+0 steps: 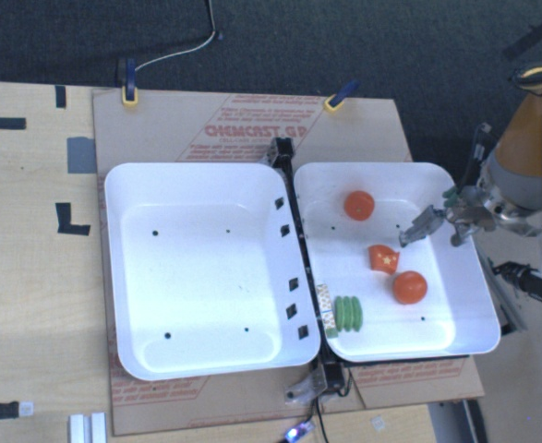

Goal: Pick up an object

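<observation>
Gripper (434, 228) hangs over the right bin (474, 340), near its right wall, jaws spread wide, nothing between them. Arm (520, 155) comes in from the right.

Right bin holds four things: a red ball (359, 205) toward the back, a red-orange block (383, 259) mid bin, a red round fruit (410, 287) just right of and below it, a green ribbed piece (348, 313) by the divider at the front. Left bin (132, 340) sits beside it on the desk (30, 247).

Nearest targets: the block and the round fruit, both just below-left of the gripper. They look like small plastic toys, so probably light, stiff, smooth. Round ones likely roll or squirt out if pinched off-centre; grip across the widest part. The block looks the safer pick, flatter sides. Block and fruit sit close, so a finger may bump the neighbour.
</observation>
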Robot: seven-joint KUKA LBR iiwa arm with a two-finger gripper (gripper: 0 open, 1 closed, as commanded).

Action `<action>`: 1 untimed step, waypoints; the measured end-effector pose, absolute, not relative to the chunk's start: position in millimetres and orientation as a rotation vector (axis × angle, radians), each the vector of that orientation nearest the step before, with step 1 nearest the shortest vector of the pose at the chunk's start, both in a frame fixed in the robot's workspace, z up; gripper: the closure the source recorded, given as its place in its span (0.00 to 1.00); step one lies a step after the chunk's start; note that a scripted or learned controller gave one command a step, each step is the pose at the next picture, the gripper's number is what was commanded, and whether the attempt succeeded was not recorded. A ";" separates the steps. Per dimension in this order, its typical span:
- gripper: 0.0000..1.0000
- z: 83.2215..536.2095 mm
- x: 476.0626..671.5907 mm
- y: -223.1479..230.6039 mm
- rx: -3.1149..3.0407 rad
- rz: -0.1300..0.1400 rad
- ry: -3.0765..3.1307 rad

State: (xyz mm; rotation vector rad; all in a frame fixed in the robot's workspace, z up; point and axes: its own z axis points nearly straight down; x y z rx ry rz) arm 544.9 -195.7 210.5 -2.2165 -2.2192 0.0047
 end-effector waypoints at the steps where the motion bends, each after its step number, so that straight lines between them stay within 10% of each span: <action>1: 0.00 104.1 519.4 -167.8 -2.208 0.012 -2.212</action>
